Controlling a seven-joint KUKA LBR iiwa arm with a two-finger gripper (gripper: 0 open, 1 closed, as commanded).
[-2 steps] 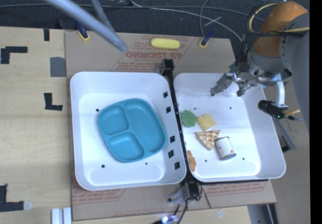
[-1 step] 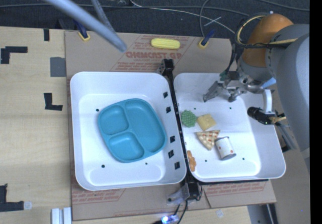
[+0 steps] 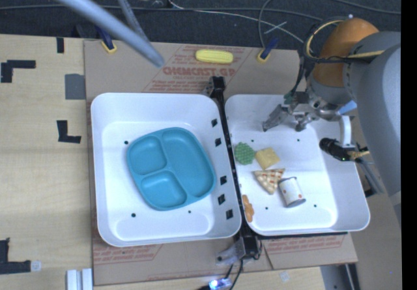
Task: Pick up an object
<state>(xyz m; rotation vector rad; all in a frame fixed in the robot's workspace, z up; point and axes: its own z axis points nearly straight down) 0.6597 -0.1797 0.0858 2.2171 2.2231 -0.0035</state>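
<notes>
My gripper [image 3: 279, 113] hangs over the back of the right bin [image 3: 339, 217], open, with nothing between its fingers. In front of it on the bin floor lie a green round piece [image 3: 244, 152], a yellow block [image 3: 266, 158], a pizza slice [image 3: 269, 180] and a small silver can [image 3: 291, 191] on its side. A thin orange piece [image 3: 247, 207] rests against the bin's left wall. The gripper stands apart from all of them, roughly above and behind the yellow block.
The left bin [image 3: 107, 119] holds a blue divided plate [image 3: 171, 168]. A yellow banana-like toy [image 3: 214, 56] lies on the cardboard behind the bins. A black divider [image 3: 225, 152] runs between the bins. Cables cross behind the right bin.
</notes>
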